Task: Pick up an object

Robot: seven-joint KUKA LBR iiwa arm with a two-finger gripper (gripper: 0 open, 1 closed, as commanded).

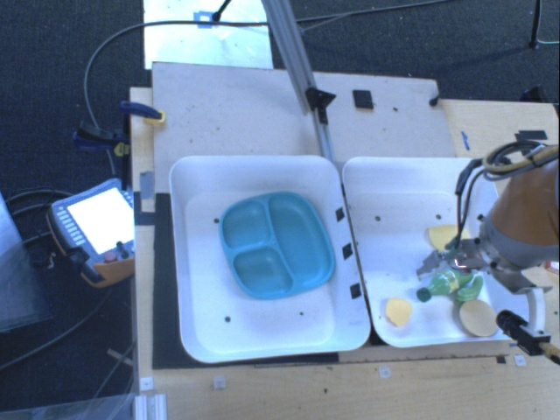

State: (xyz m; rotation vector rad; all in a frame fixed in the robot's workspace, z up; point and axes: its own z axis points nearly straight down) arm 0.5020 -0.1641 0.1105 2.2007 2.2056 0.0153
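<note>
My gripper hangs low over the right bin, under the orange wrist band. Directly beneath it, touching or nearly touching, lies a green bottle with a dark green cap pointing left. The arm hides the bottle's upper side. A small yellow piece lies to the bottle's lower left. Behind the gripper, partly hidden by it, sits another yellow piece. A tan round object rests by the bin's front right corner.
The left bin holds a blue divided plate. A grey pole slants over the board behind the bins. A handheld pendant lies off the bench to the left. Cables trail along the arm's wrist.
</note>
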